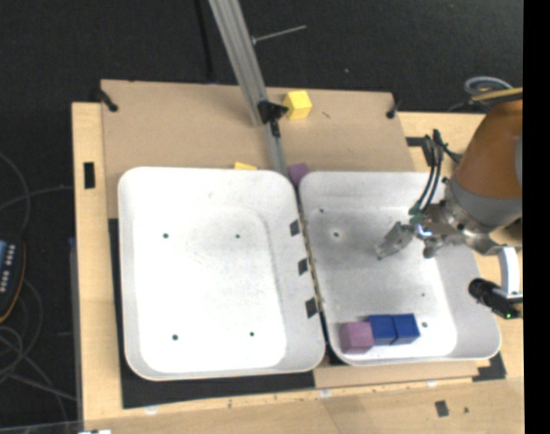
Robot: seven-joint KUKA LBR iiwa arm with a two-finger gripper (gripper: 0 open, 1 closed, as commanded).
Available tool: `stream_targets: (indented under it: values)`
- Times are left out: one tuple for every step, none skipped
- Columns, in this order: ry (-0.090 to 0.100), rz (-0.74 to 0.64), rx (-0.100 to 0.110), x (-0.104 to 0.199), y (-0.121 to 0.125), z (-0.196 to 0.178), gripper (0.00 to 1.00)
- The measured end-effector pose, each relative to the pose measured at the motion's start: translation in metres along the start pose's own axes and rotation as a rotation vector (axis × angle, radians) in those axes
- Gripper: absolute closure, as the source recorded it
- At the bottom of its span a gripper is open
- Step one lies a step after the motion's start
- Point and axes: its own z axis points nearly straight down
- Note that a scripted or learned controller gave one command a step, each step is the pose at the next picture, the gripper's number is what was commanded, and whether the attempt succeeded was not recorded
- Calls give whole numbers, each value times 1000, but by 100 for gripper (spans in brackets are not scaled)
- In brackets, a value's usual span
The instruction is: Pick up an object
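In the right bin (347, 202), a purple block (355, 335) lies at the near edge, with a blue block (392, 328) touching its right side. My gripper (411, 240) hangs over the middle right of that bin, well behind both blocks and apart from them. One grey finger (393, 240) points left and down; nothing shows between the fingers.
The left bin (139, 242) sits beside the right one. A slanted metal rod (243, 57) crosses the back. A yellow block (298, 104) lies on the cardboard behind the bins, a small purple piece (298, 172) and a yellow sliver (245, 165) at the bins' back rims.
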Motion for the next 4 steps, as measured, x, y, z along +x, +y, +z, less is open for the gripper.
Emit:
stream_targets:
  values:
    - [-4,5,-10,-3,2,-16,100]
    - [2,-1,-1,53,-54,6,100]
    - [-7,7,-12,-29,11,76,100]
    - [-1,-3,-11,75,-13,75,100]
